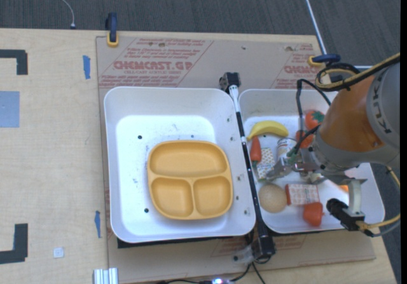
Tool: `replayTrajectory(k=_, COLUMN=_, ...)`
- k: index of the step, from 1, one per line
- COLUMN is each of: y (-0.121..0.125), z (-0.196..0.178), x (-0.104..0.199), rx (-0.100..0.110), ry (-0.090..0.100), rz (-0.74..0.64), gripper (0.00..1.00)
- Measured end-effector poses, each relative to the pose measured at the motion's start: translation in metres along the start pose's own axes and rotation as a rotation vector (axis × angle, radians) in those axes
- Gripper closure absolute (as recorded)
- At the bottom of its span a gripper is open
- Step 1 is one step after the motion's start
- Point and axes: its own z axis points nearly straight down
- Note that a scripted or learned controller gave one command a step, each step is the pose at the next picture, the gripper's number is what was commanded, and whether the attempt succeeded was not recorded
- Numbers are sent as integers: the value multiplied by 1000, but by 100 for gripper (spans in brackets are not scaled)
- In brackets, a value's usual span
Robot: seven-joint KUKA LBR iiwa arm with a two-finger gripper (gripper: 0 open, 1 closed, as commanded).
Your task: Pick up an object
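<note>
Reaching in over the right-hand bin, the grey-and-orange arm has its hand down low among the clutter. The metal parts at its tip are a jumble from this slant, so I cannot tell whether it is released or clenched, and nothing can be seen gripped in it.

Possible things to lift all lie close around the hand. A banana sits just beyond it, toward the far wall of the bin. An orange carrot-like piece lies beside it on the side nearest the other bin. A crinkled wrapper is right at its tip, perhaps touching. A pale round ball rests just on the near side, next to a small printed packet, with an orange-red lump nearer the front wall. More orange shapes show behind the arm.

By my judgement the hand sits low because the pieces are small and lie flat on the bin floor, so a grasp has to begin almost at that level; the wrapper or the ball looks the likeliest target.

Across the divider, the left bin carries a yellow divided plate, well apart from the hand. Both bins rest on a cardboard sheet on the tabletop.
</note>
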Motion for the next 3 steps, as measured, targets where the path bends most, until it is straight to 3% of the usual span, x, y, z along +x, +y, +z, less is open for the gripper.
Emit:
replayTrajectory(k=1, y=-20, z=6, x=1, rx=-16, ry=-4, rz=-3, gripper=0)
replayTrajectory(k=2, y=-20, z=-5, x=-5, rx=-22, ry=-15, rz=3, gripper=100)
replayTrajectory(k=3, y=-20, z=-5, x=-5, rx=-22, ry=-15, rz=4, gripper=0)
